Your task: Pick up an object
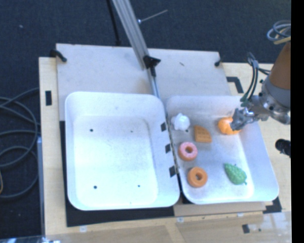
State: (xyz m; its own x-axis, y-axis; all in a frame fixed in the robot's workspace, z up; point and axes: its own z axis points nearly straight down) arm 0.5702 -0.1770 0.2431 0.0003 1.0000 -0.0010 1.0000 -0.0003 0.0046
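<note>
Orange ball (pixel 225 125), judged light, smooth and apt to roll, is met by the gripper (pixel 239 120) at its right side; jaw state cannot be told.

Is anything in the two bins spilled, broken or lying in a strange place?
Nothing stands out. The white object, waffle piece, pink donut, orange donut, green object and orange ball all lie loose inside the right bin.
</note>
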